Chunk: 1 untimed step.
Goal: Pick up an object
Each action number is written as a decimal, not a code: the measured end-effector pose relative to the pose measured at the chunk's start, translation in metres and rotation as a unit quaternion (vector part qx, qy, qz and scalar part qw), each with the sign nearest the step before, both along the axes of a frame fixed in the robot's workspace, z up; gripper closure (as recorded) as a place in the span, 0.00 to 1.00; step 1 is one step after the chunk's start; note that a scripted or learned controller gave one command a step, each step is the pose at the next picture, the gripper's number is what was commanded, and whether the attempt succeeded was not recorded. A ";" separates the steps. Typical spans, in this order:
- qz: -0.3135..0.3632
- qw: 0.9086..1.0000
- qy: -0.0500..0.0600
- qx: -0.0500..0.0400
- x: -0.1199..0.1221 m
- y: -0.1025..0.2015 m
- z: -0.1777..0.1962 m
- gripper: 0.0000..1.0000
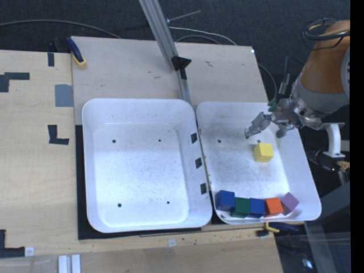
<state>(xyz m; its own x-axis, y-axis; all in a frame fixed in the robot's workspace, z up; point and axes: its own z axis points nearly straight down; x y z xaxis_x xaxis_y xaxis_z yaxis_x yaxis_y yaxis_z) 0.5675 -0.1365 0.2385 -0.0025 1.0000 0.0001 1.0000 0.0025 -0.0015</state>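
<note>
A yellow cube (263, 152) lies alone in the right bin (227, 152), toward its right side. My gripper (265, 132) hovers just above and behind the cube, open, its two fingers spread apart with nothing between them. Along the bin's front edge sit, in a row, a blue block (225, 198), a green block (242, 206), a second blue block (257, 206), an orange block (273, 206) and a purple block (290, 201).
The left bin (94, 152) stands beside the right one, their rims touching. A slanted metal rail (162, 30) runs down from the top to the seam between the bins. The grey-and-orange arm (324, 73) comes in from the right.
</note>
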 end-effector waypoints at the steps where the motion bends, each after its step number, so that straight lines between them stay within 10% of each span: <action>1: 0.001 1.000 0.000 0.000 0.000 0.001 0.010 1.00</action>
<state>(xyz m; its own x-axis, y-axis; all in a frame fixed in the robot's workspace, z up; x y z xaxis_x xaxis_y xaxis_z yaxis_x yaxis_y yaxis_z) 0.5679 -0.1356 0.2483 -0.0049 1.0000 0.0006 1.0000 0.0049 -0.0016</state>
